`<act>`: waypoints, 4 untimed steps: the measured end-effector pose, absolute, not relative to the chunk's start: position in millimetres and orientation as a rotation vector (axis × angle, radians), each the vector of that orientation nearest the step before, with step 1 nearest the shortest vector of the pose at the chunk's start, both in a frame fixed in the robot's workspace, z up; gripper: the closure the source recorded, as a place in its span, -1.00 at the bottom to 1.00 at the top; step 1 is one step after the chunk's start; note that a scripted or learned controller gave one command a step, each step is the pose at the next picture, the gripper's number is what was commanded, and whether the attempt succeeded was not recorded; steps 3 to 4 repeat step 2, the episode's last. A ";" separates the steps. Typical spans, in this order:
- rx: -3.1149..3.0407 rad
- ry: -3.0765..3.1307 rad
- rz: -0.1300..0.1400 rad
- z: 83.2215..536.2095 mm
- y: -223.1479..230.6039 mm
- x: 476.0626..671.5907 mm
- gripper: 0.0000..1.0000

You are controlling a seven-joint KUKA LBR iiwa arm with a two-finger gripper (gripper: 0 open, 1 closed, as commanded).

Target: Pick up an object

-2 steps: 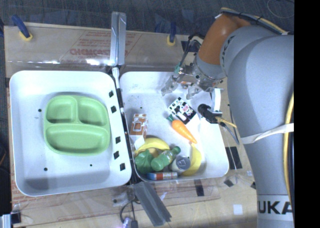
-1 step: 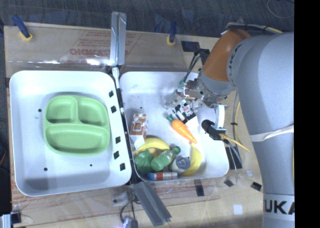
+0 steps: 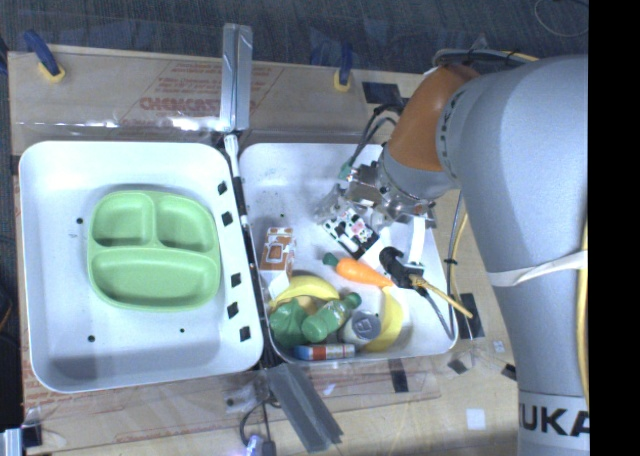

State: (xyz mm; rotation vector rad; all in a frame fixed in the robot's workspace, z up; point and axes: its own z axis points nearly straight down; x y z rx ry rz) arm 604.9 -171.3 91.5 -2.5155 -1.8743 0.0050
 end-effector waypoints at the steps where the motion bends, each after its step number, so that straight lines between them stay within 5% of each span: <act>1: -2.292 -2.144 0.002 139.7 -190.5 536.1 -1.00; 2: -2.315 -2.118 0.003 91.1 -202.8 520.4 -1.00; 4: -2.315 -2.118 0.003 91.1 -202.8 520.4 -1.00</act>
